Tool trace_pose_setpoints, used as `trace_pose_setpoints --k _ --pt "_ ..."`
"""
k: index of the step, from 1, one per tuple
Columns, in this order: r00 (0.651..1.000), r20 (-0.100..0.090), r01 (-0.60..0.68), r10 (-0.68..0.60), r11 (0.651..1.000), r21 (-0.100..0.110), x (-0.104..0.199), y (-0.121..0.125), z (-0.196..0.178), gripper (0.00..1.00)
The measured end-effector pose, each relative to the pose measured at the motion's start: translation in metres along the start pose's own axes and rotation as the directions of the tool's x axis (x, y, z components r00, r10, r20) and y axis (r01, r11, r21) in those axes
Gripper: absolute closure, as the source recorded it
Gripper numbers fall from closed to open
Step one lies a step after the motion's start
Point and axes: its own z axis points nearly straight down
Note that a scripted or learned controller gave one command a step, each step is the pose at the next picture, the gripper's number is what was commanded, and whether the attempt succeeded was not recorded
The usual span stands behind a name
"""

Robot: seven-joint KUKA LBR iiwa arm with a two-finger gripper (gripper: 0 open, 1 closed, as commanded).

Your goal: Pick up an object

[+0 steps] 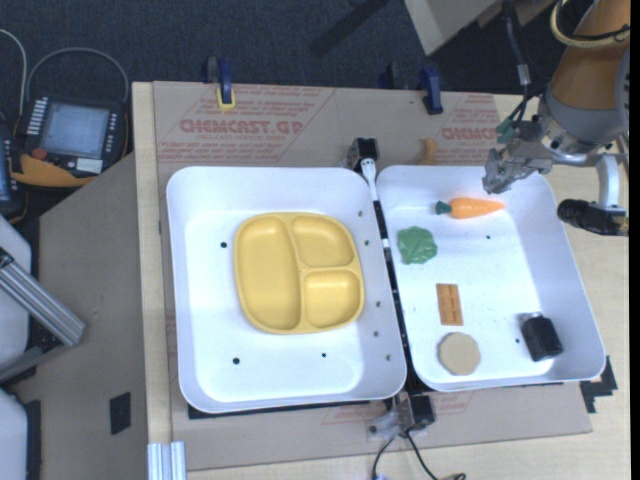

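Note:
The right bin (560, 268) holds an orange carrot (475, 207) near its far edge, a green leafy piece (416, 245) at its left side, a small brown rectangular bar (449, 304), a round tan cookie (459, 353) near the front and a black block (541, 337) at the front right. My gripper (500, 176) hangs just above the far edge of this bin, close behind the carrot's right end. Nothing shows between its fingers.
The left bin (200, 268) carries a yellow tray (298, 271) with three compartments. Blue clamps (225, 80) hold the cardboard at the back. A teach pendant (70, 133) lies off the bench at the left. The arm's grey and orange wrist (590, 78) stands at upper right.

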Motion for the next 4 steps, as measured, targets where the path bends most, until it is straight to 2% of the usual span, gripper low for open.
trace_pose_setpoints --k 1,2,3,4 --pt "1.000 0.000 0.000 0.000 1.000 0.001 0.000 0.002 -0.040 1.00" --pt "1.000 -0.005 0.003 -0.003 1.000 0.011 0.042 -0.014 -0.046 1.00" --pt "1.000 -0.004 0.003 -0.003 1.000 0.012 0.085 -0.028 -0.050 1.00" --pt "1.000 -0.005 0.003 -0.003 1.000 0.013 0.130 -0.052 -0.053 1.00"
